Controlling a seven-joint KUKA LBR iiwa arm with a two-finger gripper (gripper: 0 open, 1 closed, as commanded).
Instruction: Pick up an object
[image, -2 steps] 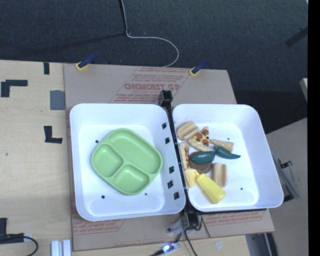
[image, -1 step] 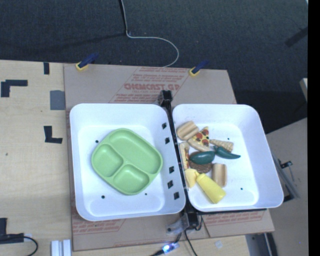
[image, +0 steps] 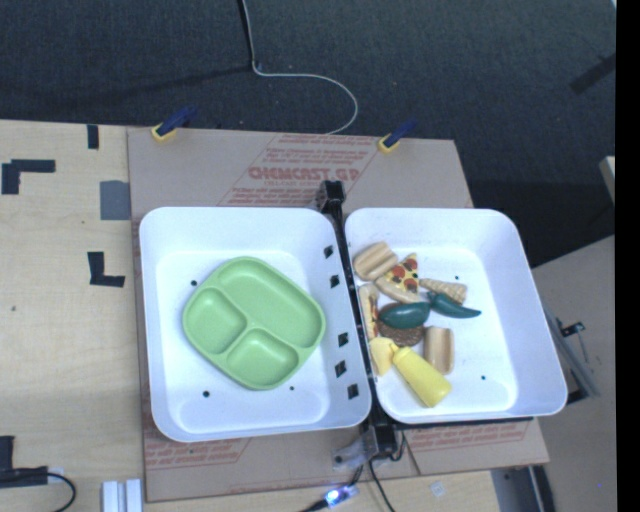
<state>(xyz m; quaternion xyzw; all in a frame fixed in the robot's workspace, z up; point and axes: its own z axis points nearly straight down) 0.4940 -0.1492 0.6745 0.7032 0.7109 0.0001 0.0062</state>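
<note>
The right white bin (image: 500, 300) holds a cluster of toy foods along its left side. A yellow bottle (image: 420, 375) lies at the front, with a tan bread roll (image: 438, 347) beside it. A dark green pepper (image: 405, 315) sits in the middle, and a teal pepper (image: 455, 308) lies to its right. A pizza slice (image: 402, 282) and a hot dog bun (image: 372, 259) lie toward the back. The left white bin (image: 165, 260) holds a light green divided plate (image: 253, 322).
Both bins rest on a cardboard sheet (image: 300, 170) held by blue and yellow clamps (image: 172, 123) at the back. A white cable (image: 300, 75) loops over the dark floor behind. The wooden bench (image: 50, 300) extends to the left.
</note>
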